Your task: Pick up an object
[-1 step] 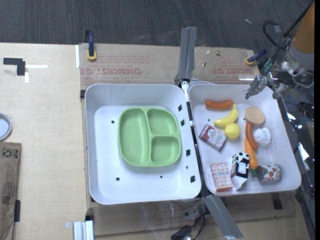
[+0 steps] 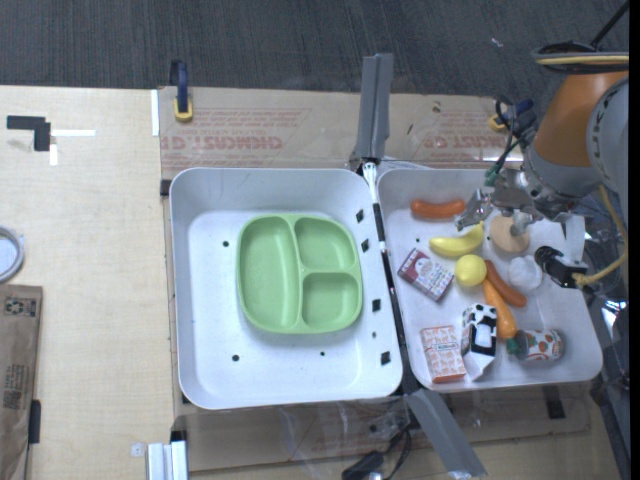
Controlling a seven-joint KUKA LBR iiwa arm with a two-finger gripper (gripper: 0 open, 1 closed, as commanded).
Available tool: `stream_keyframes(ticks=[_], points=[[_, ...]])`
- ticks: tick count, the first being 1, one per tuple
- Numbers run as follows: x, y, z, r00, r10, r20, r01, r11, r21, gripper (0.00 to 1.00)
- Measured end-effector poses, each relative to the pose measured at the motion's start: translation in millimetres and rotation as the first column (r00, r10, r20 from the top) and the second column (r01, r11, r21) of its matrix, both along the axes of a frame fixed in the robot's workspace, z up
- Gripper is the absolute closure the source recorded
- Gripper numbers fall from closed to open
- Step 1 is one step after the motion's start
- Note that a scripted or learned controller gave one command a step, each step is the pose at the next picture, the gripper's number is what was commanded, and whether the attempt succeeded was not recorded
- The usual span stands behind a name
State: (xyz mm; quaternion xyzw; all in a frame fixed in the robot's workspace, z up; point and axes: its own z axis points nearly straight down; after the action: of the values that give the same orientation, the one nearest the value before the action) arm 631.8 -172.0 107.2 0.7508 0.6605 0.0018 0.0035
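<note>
Small carton (image 2: 443, 354) sits nearest, at the right bin's (image 2: 590, 368) front wall. Gripper (image 2: 508, 226) is low over the bin's back half, beside the banana (image 2: 456, 242) and lemon (image 2: 470, 270); spread or pinched, cannot tell. Nothing visibly held. Likely the approach step; next calls for descending onto one item.

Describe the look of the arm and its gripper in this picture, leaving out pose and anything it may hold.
The arm is grey with a broad orange band above the wrist. The gripper is a cluster of grey and silver metal parts. Thin dark cables, with a green one among them, loop beside the wrist.
</note>
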Motion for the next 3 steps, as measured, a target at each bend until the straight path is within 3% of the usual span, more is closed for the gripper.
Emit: stream_keyframes(ticks=[1,2,3], points=[[-10.8,2.6,-3.7,0.986,0.166,0.013,-0.166,0.986,-0.011,0.00],[-1.5,30.7,27.9,1.000,-0.022,-0.007,0.022,1.000,0.002,0.00],[1.5,-16.9,-13.3,0.990,0.139,-0.005,-0.139,0.990,0.000,0.00]])
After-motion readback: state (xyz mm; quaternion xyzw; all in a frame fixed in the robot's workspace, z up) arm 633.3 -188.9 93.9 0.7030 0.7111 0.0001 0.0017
